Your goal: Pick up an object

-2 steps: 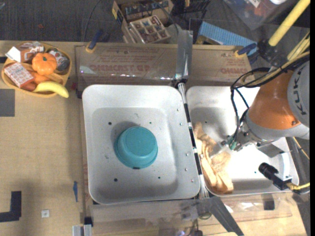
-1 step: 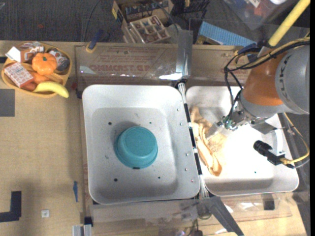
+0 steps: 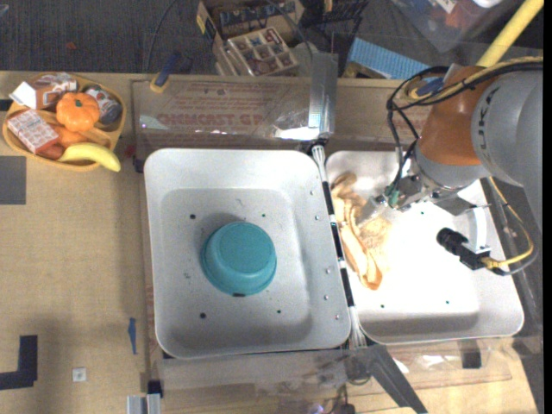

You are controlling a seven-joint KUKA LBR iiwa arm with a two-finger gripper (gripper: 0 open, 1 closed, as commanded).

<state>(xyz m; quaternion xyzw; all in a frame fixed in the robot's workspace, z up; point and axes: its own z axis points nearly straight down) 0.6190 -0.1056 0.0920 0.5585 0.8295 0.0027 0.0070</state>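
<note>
The claw [image 3: 385, 203] hangs low over the left part of the right bin [image 3: 448, 309], at the end of the grey arm [image 3: 509, 128] with its orange band [image 3: 450, 128]. Whether it is spread or closed cannot be told from this angle.

Directly under and just left of the claw lies a limp tan-and-orange thing, perhaps a crumpled cloth or soft toy [image 3: 360, 235]. It runs as a long, uneven strip along the bin's left wall, pale beige at the upper end, with brighter orange edging toward the lower end, where it curls into a loop. Its top seems to reach up to the claw's tip, but no part of it is clearly seen pinched there.

Well to the left of the claw, in the middle of the left bin [image 3: 172, 179], sits a teal bowl [image 3: 240, 257], upside down, round and smooth.

Far left of the claw, on the wooden surface [image 3: 60, 274], a shallow basket [image 3: 17, 136] holds a banana [image 3: 90, 154], a small orange pumpkin [image 3: 78, 110] and some small boxes.
</note>
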